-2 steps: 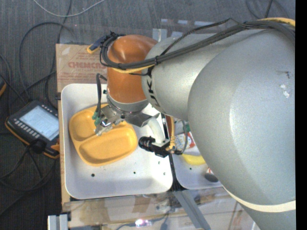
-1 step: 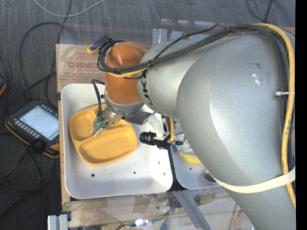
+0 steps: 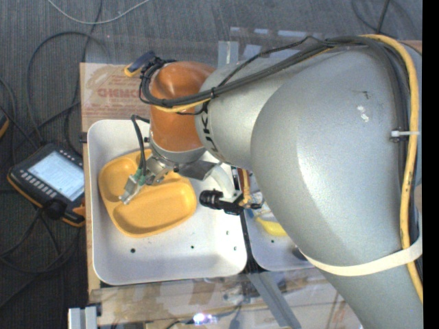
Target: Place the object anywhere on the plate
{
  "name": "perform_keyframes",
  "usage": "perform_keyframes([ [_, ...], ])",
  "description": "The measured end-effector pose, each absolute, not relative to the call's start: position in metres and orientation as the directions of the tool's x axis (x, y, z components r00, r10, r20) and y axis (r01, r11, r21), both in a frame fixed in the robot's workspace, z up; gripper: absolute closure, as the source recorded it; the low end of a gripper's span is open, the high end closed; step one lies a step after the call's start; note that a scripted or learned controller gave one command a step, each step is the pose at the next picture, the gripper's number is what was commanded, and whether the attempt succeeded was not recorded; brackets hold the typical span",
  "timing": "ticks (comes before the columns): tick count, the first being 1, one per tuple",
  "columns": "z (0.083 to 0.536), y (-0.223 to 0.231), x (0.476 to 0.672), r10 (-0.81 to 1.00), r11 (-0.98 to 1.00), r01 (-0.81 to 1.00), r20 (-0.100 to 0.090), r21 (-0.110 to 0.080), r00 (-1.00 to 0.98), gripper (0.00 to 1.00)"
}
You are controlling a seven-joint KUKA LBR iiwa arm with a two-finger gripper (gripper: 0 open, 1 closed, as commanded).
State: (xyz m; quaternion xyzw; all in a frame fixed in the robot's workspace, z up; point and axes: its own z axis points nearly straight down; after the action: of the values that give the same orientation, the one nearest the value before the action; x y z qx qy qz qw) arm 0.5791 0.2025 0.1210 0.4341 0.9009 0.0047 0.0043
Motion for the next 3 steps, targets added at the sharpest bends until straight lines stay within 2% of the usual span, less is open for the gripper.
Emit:
perform_keyframes([
  [1, 0.131, 0.204, 0.578, 0.782, 0.623, 0.782, 0.0, 0.012, -0.623, 1.0],
  [2, 0.181, 0.22, 0.644, 0.82, 0.573, 0.82, -0.002, -0.001, -0.573, 1.0],
  [3, 0.125, 0.225, 0.555, 0.766, 0.643, 0.766, -0.001, 0.0, -0.643, 1.0],
])
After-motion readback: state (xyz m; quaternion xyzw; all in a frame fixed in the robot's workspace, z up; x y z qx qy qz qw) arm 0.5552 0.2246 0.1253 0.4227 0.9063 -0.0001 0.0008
